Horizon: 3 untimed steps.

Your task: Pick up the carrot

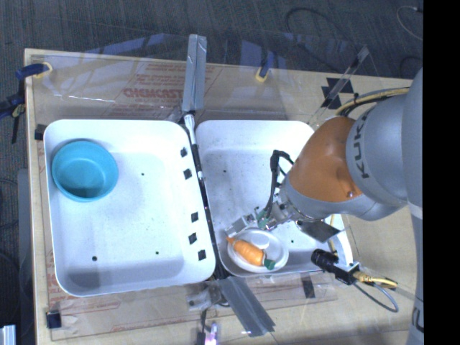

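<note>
Orange carrot (249,251) lies on small white plate (277,259), front of right bin (237,139). Gripper (260,220) just above it, grip state unclear from here. Looks light, stiff, smooth; best pinched across thick middle.

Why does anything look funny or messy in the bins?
Nothing looks spilled or broken. The carrot lies in a small white bowl at the near edge of the right bin, with the hand just above it. A blue bowl sits upright in the left bin.
</note>
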### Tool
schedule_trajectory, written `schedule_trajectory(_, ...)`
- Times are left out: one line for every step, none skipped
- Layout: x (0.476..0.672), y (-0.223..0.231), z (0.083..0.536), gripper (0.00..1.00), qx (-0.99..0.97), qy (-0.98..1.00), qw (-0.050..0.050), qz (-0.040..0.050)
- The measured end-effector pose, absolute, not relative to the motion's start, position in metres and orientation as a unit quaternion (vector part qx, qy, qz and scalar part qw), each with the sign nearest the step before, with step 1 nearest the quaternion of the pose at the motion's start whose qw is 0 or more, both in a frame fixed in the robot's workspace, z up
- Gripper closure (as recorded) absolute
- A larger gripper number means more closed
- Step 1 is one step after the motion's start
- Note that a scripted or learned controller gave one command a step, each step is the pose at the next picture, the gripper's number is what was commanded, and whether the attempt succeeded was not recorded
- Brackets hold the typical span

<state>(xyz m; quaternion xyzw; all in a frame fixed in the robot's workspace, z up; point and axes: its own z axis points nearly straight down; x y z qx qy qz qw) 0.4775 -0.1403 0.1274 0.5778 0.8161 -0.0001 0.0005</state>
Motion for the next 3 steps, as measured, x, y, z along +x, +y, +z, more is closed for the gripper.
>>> schedule_trajectory(0.4776,-0.111,0.1418,0.0,0.474,0.881,0.002,-0.0002)
schedule_trajectory(0.4788,-0.1129,0.1404,0.0,0.466,0.885,0.003,0.0007)
schedule_trajectory(0.4794,-0.1143,0.1397,0.0,0.477,0.879,0.004,0.0017)
